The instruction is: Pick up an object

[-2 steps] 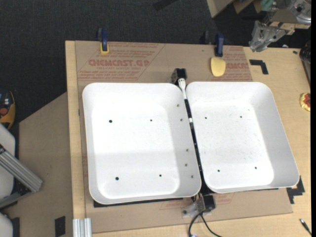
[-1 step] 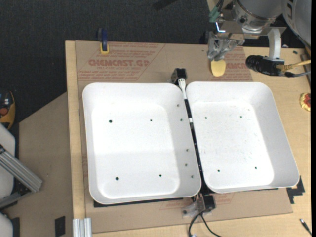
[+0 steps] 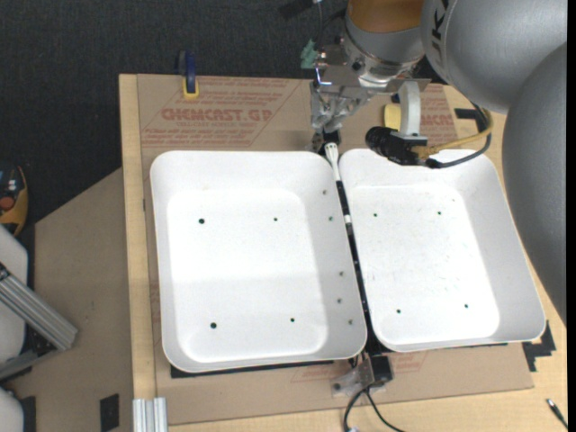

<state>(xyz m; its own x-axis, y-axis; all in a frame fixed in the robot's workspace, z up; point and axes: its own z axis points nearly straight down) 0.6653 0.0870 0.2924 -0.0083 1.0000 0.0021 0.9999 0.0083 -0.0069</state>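
My gripper hangs below the orange-banded wrist at the back of the bench. It is over the seam where the left bin and the right bin meet, just at their far rims. I can make out nothing held in it. The white floors of both bins show only small dark dots.
The grey arm covers the upper right and overhangs the right bin's far corner. A black fitting with a cable lies at that bin's back rim. A blue-and-yellow clamp sits on the brown board behind the left bin.
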